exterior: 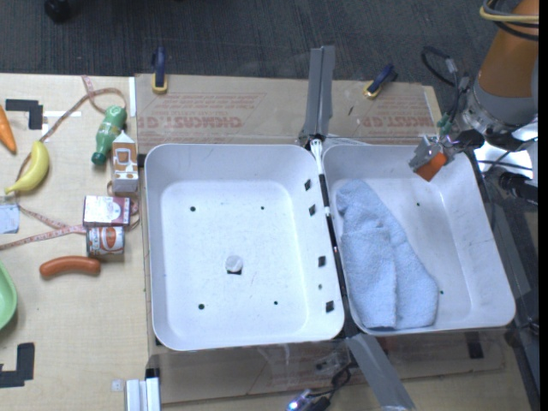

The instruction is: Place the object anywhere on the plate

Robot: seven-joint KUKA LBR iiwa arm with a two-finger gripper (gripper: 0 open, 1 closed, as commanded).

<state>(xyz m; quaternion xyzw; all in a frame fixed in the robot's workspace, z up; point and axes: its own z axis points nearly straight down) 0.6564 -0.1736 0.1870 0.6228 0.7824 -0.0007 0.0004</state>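
Note:
My gripper (431, 156) hangs over the far rim of the right bin (479, 255), at its upper middle. A small orange bit (431, 167) shows at its tip; whether it is a held thing or part of the gripper I cannot tell. A small round pale object (234, 265) lies on the floor of the left bin (171, 229), slightly left of its middle. A crumpled light blue towel (381, 259) covers the left half of the right bin. The edge of a green plate (5, 296) shows at the far left on the bench.
Left of the bins, on the bench, lie a banana (31, 169), a carrot (7, 132), a green bottle (109, 132), a small carton (124, 168), a can (106, 241), a sausage (69, 267) and a measuring tape (60, 118). A grey divider post (319, 92) stands between the bins.

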